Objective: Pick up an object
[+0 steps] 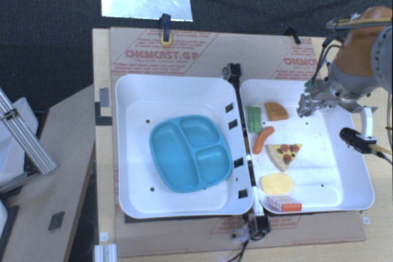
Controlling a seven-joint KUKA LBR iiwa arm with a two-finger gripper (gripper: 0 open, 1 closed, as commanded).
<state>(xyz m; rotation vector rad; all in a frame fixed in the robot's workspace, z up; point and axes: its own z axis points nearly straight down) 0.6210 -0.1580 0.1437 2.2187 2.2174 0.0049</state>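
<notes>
Several toy foods lie in the right bin [350, 184]: a green piece [253, 119], a brown toast wedge [276, 111], a red sausage [263, 138], a pizza slice [285, 154], a yellow disc [276, 183] and an orange-and-white box [283, 204]. My gripper [306, 107] hangs over the bin's far part, just right of the toast and apart from it. Nothing shows in its grasp.
The left bin [138, 98] holds a blue divided plate [190, 152]. Black clips run along the wall between the two bins [241, 132]. The arm's grey body with its orange band [362, 49] leans in over the right bin's far right corner.
</notes>
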